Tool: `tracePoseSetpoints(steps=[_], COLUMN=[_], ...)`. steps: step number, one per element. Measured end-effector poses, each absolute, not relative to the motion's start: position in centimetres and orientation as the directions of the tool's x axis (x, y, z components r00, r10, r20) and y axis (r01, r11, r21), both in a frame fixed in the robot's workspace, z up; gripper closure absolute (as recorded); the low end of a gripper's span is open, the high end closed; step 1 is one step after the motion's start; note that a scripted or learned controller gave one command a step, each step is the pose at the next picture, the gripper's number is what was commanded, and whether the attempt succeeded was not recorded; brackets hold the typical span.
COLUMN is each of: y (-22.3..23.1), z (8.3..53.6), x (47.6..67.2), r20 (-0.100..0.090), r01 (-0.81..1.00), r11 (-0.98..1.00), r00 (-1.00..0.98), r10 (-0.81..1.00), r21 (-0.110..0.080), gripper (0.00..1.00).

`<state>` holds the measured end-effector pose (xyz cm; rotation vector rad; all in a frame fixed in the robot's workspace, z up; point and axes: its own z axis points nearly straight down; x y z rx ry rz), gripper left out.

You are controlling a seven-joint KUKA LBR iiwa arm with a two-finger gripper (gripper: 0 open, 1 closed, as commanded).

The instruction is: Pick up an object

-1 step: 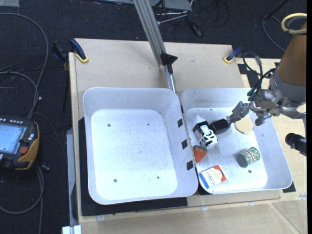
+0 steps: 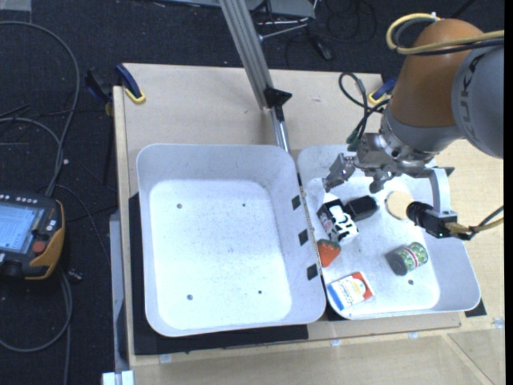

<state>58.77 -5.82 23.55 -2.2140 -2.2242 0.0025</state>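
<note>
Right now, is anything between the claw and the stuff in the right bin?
Nothing visible is. The claw hangs just above the black-and-white toy, with the strawberry, can and carton nearer the camera.

Lighting's pretty even and bright, looks like it comes from overhead. The two white bins, left bin (image 2: pixel 216 239) and right bin (image 2: pixel 449 287), are close to blown out, so their speckled floors look washed. Shadows are soft and short, just a dark edge under the left bin's front rim. The dark floor (image 2: pixel 48 79) around the bench soaks up detail, cables barely show. Overall it's a bit grainy and soft; the arm (image 2: pixel 441 79) looks slightly fuzzy, with a mild sheen on its orange part.
</note>
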Motion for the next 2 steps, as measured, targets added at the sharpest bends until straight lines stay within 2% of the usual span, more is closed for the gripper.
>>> tracePoseSetpoints(steps=[1,2], y=[-7.5,-7.5], z=[19.2,20.5], x=[64.3,64.4], r20=[0.000,0.000], r01=[1.000,1.000], r11=[0.000,0.001], r00=[0.000,-0.001], r10=[1.000,1.000], r21=[-0.005,0.000], gripper=[0.00,1.00])
